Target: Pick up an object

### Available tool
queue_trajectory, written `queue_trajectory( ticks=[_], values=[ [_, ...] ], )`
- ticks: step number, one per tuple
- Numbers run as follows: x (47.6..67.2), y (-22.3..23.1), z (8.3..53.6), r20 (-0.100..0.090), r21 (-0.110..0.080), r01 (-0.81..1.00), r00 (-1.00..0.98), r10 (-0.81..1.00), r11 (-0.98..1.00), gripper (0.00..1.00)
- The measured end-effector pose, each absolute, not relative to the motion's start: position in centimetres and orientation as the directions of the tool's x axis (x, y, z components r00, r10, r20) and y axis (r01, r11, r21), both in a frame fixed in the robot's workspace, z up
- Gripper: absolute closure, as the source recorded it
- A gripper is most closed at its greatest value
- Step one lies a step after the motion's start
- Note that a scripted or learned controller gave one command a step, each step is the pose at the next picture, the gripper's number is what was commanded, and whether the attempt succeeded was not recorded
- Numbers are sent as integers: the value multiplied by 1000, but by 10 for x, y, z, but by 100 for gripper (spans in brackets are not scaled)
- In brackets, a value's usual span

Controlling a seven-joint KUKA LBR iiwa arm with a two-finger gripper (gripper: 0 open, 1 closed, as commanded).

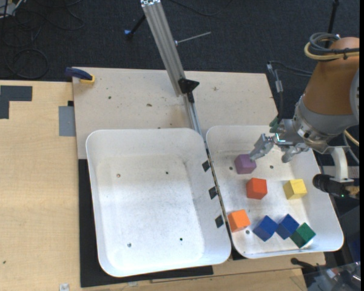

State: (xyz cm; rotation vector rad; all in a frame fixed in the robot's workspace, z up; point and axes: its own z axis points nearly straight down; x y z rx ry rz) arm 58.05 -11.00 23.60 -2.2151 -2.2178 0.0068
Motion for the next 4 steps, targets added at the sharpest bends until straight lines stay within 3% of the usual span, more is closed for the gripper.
queue_trajectory(
  ticks=[1,2,3,4],
  values=[
    [581,-111,238,1,-3,1000,1,1000,-1,0],
    [590,-112,189,1,-7,1000,0,1000,0,0],
    [581,-119,134,2,-10,1000,1,1000,-1,0],
    [582,-119,91,-1,1,1000,1,1000,-1,0]
  ],
)
